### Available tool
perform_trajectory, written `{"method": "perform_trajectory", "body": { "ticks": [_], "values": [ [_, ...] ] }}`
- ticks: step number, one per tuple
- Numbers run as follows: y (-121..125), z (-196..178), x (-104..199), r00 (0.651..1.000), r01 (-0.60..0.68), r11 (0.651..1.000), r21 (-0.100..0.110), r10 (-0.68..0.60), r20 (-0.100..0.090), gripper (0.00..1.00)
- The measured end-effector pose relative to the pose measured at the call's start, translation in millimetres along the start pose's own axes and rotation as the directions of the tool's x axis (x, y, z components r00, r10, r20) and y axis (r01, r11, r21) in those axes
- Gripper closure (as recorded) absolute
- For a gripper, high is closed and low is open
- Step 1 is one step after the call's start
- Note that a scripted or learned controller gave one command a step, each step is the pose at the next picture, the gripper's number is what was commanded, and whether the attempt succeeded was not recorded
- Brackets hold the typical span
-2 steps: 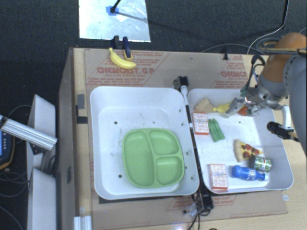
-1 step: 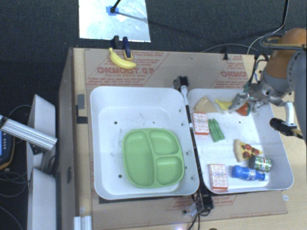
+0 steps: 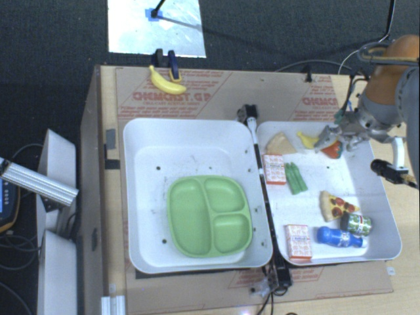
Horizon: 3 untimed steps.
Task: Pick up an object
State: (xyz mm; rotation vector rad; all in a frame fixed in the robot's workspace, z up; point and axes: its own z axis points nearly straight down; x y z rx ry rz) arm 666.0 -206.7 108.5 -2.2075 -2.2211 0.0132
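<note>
Right now the arm [image 3: 387, 77] is reaching into the far end of the right bin [image 3: 387, 238], and its gripper [image 3: 338, 140] sits low over a small red-orange piece [image 3: 333, 149] lying on the bin floor. To my eye this is the closing-in part of the pick: the tool is down at the object but nothing is lifted. I cannot tell whether the tool is apart or clamped; the red-orange piece is just under it, yet I can't make out contact on both sides.

Taking the red-orange piece as the landmark: a small yellow item [image 3: 306, 138] lies just beside it toward the divider, and a pale wedge [image 3: 280, 143] is a little further that way. Nearer the front of the bin are a red-and-white carton [image 3: 273, 169] and a green stick [image 3: 294, 178], then a pizza slice toy [image 3: 333, 206], a green can [image 3: 359, 224], a blue bottle [image 3: 340, 237] and a second carton [image 3: 298, 241], all well apart from it.

The next move probably calls for a firm close and a straight lift, since the bin's far wall and right rim are near. Open floor lies just in front of the piece. The left bin [image 3: 141, 176] holds a green divided plate [image 3: 210, 215].
</note>
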Motion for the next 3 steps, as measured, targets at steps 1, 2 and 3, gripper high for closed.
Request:
{"method": "perform_trajectory", "body": {
  "ticks": [1,2,3],
  "values": [
    [-1.0,27.2,-0.5,1.0,0.0,1.0,0.005,0.0,0.0,0.0],
    [2.4,4.3,-0.7,1.0,-0.002,1.0,-0.012,0.002,0.003,0.0],
    [1.0,-5.2,-1.1,1.0,0.002,1.0,-0.004,-0.002,0.004,1.0]
  ]
}}
